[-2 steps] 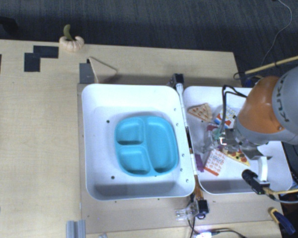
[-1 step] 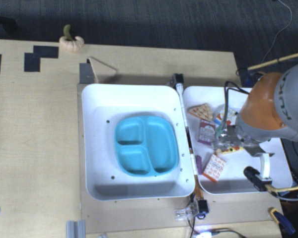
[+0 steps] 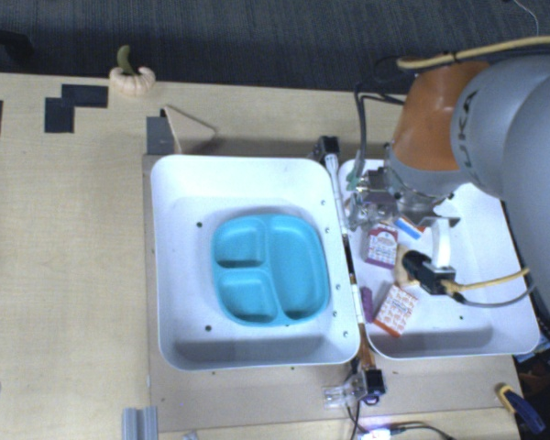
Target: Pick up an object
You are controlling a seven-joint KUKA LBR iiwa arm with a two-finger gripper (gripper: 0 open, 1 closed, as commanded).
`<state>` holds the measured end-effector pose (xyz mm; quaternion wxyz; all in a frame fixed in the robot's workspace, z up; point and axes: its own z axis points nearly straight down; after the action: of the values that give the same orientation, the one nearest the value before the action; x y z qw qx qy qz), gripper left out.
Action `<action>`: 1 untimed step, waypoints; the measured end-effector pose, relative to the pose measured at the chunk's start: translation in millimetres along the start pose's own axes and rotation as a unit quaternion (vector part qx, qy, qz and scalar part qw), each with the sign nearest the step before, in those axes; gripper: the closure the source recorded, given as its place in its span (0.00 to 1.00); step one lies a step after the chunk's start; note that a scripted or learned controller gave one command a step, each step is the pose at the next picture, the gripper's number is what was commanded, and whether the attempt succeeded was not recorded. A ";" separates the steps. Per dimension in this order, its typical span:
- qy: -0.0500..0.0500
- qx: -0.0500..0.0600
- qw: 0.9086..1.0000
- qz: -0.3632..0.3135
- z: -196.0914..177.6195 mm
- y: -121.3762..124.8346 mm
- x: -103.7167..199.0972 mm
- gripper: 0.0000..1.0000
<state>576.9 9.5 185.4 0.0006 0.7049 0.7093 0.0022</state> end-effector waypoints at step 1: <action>-0.001 -0.001 1.000 0.000 -52.5 86.8 -17.1 1.00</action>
<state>663.7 -7.1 238.2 0.0023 0.7046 0.7096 0.0020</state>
